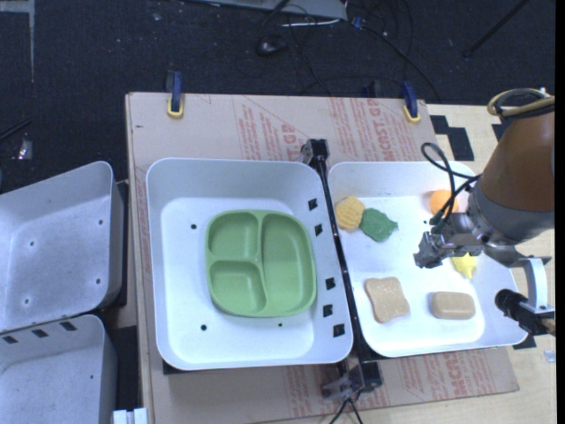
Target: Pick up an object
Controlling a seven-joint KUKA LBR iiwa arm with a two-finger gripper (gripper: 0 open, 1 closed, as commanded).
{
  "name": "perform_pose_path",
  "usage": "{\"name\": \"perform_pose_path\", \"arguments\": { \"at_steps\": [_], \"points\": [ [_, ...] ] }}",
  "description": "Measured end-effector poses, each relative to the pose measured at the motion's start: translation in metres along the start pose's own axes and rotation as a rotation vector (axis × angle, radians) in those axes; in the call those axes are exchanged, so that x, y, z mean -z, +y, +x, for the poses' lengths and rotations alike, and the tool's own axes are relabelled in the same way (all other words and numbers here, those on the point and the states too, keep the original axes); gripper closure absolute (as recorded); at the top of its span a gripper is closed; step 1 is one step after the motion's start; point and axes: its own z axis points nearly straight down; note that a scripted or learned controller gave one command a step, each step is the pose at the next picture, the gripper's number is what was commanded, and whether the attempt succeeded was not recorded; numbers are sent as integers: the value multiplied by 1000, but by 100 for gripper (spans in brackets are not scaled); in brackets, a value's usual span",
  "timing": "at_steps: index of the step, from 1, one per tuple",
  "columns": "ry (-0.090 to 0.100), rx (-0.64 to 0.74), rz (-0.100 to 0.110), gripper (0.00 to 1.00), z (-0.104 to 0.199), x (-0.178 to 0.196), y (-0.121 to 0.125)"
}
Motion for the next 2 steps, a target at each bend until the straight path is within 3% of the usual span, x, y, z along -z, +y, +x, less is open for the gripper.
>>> {"name": "perform_pose_path", "arguments": {
  "at_steps": [2],
  "points": [
    [0,1,-1,100,99,-6,11]
  ]
}}
